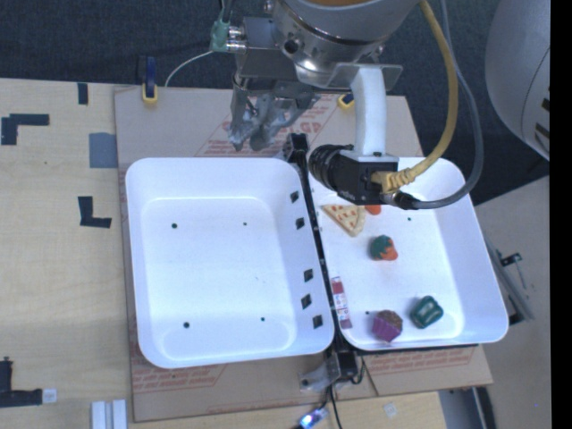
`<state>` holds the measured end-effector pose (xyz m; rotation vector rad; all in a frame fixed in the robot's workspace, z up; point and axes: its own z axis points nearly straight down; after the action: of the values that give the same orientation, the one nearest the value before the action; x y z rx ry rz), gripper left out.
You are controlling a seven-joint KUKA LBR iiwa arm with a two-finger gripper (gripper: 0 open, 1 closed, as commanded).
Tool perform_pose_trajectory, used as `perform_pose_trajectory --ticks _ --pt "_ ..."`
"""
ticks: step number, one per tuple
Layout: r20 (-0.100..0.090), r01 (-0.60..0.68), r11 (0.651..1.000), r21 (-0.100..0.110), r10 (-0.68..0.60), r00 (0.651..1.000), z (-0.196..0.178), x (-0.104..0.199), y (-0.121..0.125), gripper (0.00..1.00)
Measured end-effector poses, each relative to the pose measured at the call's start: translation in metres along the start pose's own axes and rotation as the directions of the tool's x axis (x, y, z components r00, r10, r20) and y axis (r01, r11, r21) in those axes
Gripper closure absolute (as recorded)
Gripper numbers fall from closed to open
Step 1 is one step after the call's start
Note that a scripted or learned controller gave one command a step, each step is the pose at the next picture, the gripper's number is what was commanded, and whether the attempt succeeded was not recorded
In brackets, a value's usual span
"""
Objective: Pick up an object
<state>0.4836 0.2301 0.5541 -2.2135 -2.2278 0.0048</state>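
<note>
My gripper (259, 132) hangs above the back rim of the left bin (152, 186), over the cardboard behind it, looking grey and slightly blurred. In the right bin (465, 239) lie a yellow pizza-slice wedge (345, 218), a small red piece (373, 209) partly under the black camera body, a green and orange toy (384, 248), a purple lump (387, 325) and a dark green block (426, 312). All of these lie well to the right of the gripper and nearer the front.
A black camera body (353, 172) with a yellow cable (447, 105) juts over the right bin's back left corner. A red and white strip (338, 298) lies by the divider between the bins. A cardboard sheet (179, 119) underlies both bins.
</note>
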Motion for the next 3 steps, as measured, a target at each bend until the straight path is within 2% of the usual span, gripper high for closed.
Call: perform_pose_trajectory --ticks 3 --pt "0.001 0.004 1.0 0.004 -0.004 1.0 -0.029 0.001 0.0 1.0"
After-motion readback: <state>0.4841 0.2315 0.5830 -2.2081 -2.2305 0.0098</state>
